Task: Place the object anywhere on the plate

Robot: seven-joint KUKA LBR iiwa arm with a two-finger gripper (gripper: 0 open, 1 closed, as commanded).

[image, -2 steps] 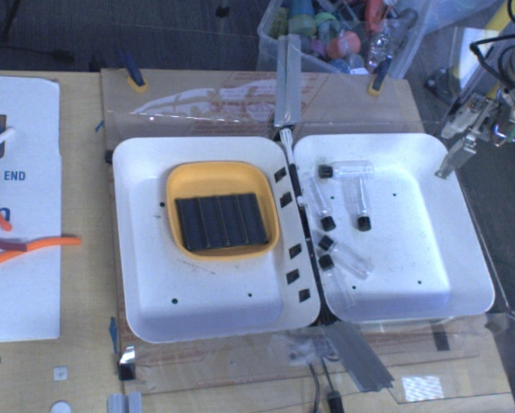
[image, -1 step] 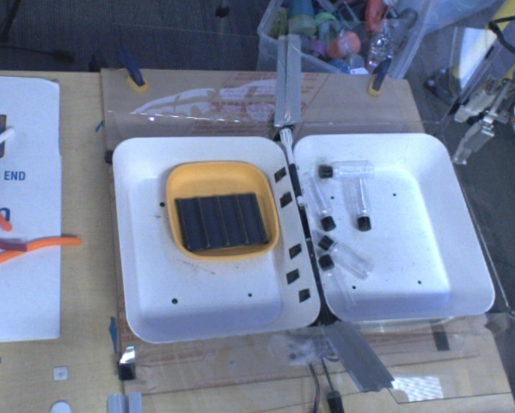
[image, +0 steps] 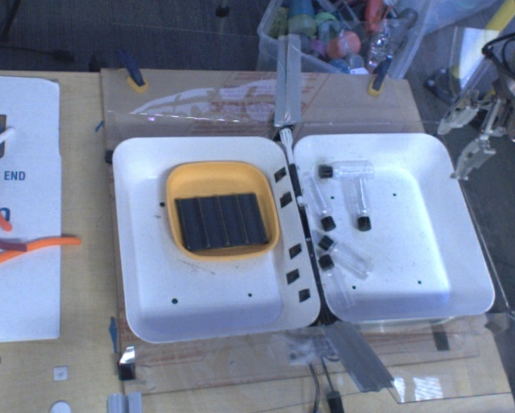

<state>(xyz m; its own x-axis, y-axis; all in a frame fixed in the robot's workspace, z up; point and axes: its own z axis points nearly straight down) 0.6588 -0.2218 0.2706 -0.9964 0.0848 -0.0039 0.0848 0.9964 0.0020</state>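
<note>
A yellow plate [image: 176,188] rests in the left white bin [image: 141,256]. A black ridged rectangular block [image: 222,222] lies flat across the plate's middle. Several clear tubes with black caps lie in the right white bin [image: 429,231]: one at the back [image: 346,170], one standing out from it [image: 360,205], one by the divider [image: 319,203] and one toward the front [image: 347,261]. My gripper [image: 456,148] hangs beyond the right bin's far right corner, outside the bin. Its silver fingers [image: 469,157] are spread apart with nothing between them.
A clear box of coloured toys [image: 343,15] stands behind the bins. A white sheet with orange strips [image: 16,231] lies left of the bench. Black clips line the divider [image: 293,231] between the bins. Blue clamps [image: 135,77] hold the back board.
</note>
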